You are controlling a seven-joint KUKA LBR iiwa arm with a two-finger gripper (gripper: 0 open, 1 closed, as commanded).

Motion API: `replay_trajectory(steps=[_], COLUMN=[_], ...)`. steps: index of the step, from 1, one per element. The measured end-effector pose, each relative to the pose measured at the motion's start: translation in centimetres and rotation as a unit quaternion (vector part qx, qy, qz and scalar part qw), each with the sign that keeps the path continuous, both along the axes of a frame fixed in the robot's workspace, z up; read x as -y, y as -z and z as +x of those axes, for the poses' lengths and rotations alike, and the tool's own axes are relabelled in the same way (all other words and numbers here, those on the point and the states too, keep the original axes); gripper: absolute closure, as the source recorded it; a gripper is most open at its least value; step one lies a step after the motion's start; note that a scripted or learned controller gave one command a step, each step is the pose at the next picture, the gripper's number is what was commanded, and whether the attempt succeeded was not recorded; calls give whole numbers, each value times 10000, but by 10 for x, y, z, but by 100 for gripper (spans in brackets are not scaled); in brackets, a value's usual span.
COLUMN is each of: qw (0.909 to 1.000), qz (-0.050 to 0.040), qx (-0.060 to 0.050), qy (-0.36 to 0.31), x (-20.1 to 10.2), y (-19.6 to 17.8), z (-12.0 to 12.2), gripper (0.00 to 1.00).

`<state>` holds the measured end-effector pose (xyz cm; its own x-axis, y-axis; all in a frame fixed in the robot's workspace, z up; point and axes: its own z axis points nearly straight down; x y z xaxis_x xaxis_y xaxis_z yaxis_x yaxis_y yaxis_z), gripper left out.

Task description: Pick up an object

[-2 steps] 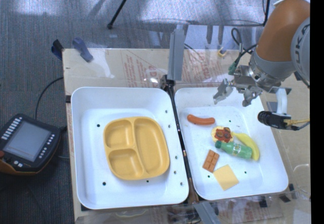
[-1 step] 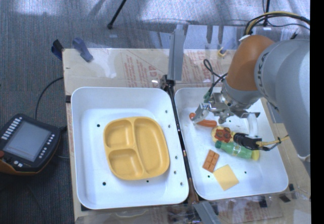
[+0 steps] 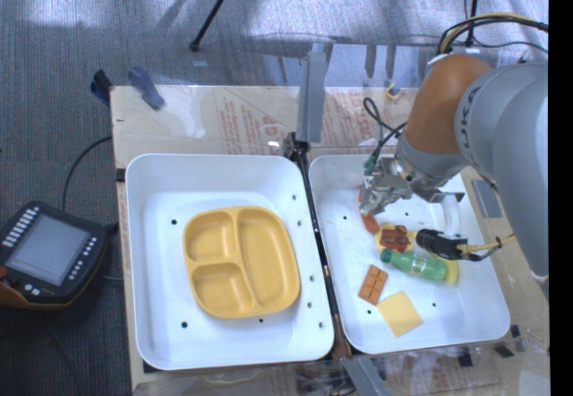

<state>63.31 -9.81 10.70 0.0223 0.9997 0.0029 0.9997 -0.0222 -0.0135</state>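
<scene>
1. The jaws (image 3: 376, 197) hung over the right bin (image 3: 345, 296), near its far edge; whether they were released or clenched could not be told.
2. A small orange piece (image 3: 370, 224) lay just beneath them, slightly toward the bin's near edge.

Surface (image 3: 206, 121) with two white bins set side by side

The left bin (image 3: 152, 197) and the right bin (image 3: 466, 318) are carried directly on the surface, their inner rims just beside each other at the middle. A clear printed sheet (image 3: 260, 116) is laid over the surface behind the bins. A blue object (image 3: 145, 87) is seen lying at the far left corner, well apart from both bins.
</scene>
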Motion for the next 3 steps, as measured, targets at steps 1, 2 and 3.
replay_trajectory(steps=[1,2,3], qw=[10000,9997,9996], qz=[0,-3,10], qx=[-4,16,-8], qy=[7,256,271], x=[0,13,13], y=[1,23,15], z=[0,-9,-9], gripper=[0,0,100])
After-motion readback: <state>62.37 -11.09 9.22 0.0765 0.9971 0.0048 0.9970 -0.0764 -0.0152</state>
